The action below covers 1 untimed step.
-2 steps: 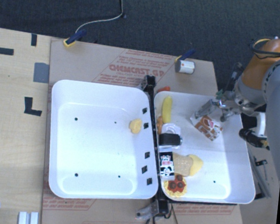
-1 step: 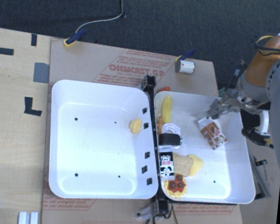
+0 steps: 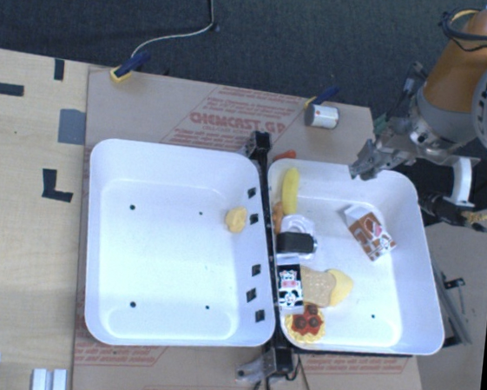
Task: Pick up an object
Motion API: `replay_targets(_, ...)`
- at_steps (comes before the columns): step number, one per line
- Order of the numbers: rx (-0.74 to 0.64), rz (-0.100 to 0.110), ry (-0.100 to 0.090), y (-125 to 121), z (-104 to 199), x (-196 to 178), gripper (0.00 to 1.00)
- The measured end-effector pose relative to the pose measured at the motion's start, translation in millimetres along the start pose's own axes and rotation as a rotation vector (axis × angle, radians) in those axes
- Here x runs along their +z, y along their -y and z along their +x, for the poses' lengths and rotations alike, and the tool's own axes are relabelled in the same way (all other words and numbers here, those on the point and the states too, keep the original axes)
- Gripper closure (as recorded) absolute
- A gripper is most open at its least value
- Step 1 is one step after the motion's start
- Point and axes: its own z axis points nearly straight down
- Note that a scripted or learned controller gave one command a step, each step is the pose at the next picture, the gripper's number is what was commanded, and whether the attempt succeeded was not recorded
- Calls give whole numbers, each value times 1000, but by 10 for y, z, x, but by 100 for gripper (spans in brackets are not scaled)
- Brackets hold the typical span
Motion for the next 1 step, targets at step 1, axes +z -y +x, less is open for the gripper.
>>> replay_targets(1, 8, 15, 0, 648, 243, -39, 100)
